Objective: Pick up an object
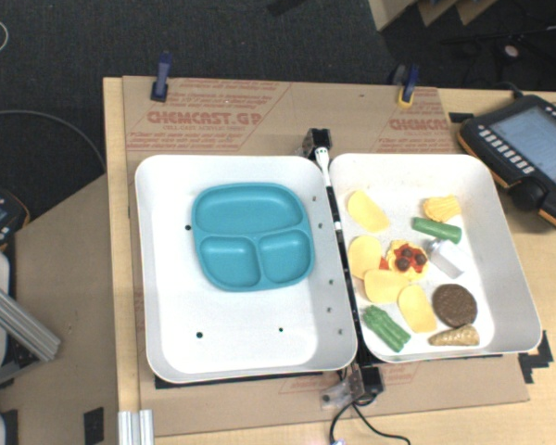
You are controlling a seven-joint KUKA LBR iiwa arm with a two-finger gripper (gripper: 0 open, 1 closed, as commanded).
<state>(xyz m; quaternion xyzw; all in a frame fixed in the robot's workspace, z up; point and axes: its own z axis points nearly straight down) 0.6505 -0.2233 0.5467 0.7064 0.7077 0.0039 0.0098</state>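
**Waiting to choose a target: nothing lifted yet**

Sitting untouched in the right bin (500, 193) are all the candidate objects, so the pick is standing at its very first step. Toward the far side, a yellow chip-like piece (366, 210) is lying on the left and a ridged yellow piece (442, 208) on the right, with a green stick (436, 229) just near of that one. Crowding the middle are more yellow slices, one of them (363, 253) touching a red and black piece (408, 259), with a small grey block (445, 263) just beside it. Along the near edge, a green ridged piece (385, 327), a brown round cookie (454, 304) and a tan pastry-like piece (455, 336) are resting. The left bin (167, 248) is carrying a blue divided tray (252, 236).

Where the jaws stand, spread or closed, I cannot tell.

The next move is calling for a descent over a piece with free room around it; the cookie or the far yellow chip is looking easier than the crowded middle.
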